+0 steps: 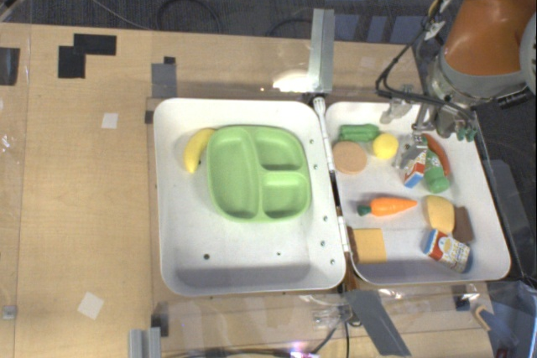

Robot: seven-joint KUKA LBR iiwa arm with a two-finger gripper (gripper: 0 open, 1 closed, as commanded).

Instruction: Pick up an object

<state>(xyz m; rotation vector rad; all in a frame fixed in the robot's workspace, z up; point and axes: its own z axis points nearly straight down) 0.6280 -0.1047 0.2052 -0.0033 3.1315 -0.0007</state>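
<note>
Down at the far end of the right bin (495, 260) sits the gripper (414, 153), low among the toys, and whether it is parted or closed I cannot tell from this slanted view, nor whether it has hold of anything. It hangs right over a tight little cluster: a red chili pepper (440, 155), a green piece (436, 179) and a small red-and-white carton (414, 173), all touching or nearly so, which makes this a crowded spot for a clean pick. Everything pickable is in this right bin, presumably the source pile. Near the far edge lie a green vegetable piece (359, 132), a tan round disc (350, 157) and a smooth yellow lemon (384, 147). Mid-bin there's a tapered orange carrot (389, 206) with a green tip, and just beside it a rounded yellow lump (439, 212) against a brown bar (461, 224). Toward the near edge, a flat square cheese-coloured slab (368, 245) and a printed carton (445, 251) on its side. Glossy plastic play food, by the look of it. Over in the left bin (176, 256), a green divided plate (256, 172) with three compartments, and a banana (198, 149) tucked against its left rim.
</note>
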